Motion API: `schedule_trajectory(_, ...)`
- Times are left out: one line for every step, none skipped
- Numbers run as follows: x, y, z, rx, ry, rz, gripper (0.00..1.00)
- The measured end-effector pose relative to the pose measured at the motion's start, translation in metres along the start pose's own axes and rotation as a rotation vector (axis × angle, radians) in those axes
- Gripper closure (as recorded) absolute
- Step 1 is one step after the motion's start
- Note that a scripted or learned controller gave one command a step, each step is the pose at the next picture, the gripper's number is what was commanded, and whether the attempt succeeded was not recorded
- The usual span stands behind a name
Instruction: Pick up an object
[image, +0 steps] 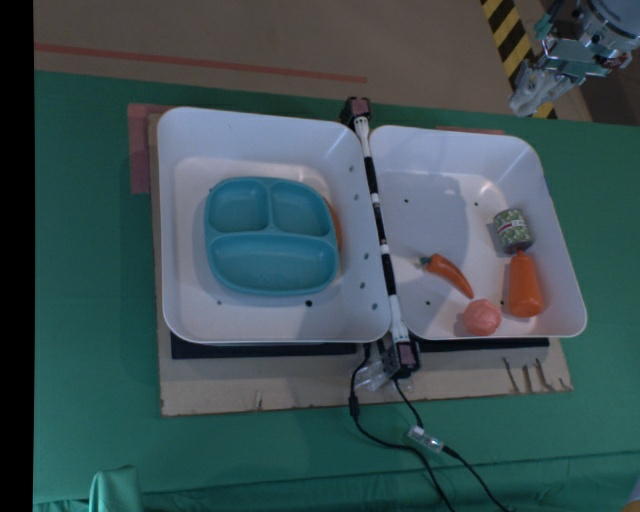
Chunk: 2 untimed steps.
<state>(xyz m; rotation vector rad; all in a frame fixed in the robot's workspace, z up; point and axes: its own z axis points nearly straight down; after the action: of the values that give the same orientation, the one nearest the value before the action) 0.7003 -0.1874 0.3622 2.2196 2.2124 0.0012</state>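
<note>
Objects for picking lie in the right bin (455, 160), well below the gripper (533, 95), which hangs at the upper right corner of the view, beyond the bin's far right corner and over the green tabletop (90, 250); whether it is wide or narrow cannot be told from here. Nothing is seen in its grasp. Nearest to it in the bin is a small can with a green label (512, 229), lying near the right wall. Just in front of the can lies an orange carrot-like piece (523, 284). A pink round object (481, 317) rests beside it at the near wall, and a small orange pepper (446, 271) lies towards the bin's middle. A black-and-white bar (377, 225) runs between the two bins. The left bin (180, 150) holds a teal divided plate (270, 236) with three compartments. Cables (400, 425) trail from the bar's near end across the tabletop.
</note>
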Motion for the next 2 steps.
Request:
schedule_trajectory(0.0, 0.0, -0.028, -0.001, 0.0, 0.0, 1.0)
schedule_trajectory(0.0, -0.036, 0.071, 0.002, 0.001, 0.001, 1.0)
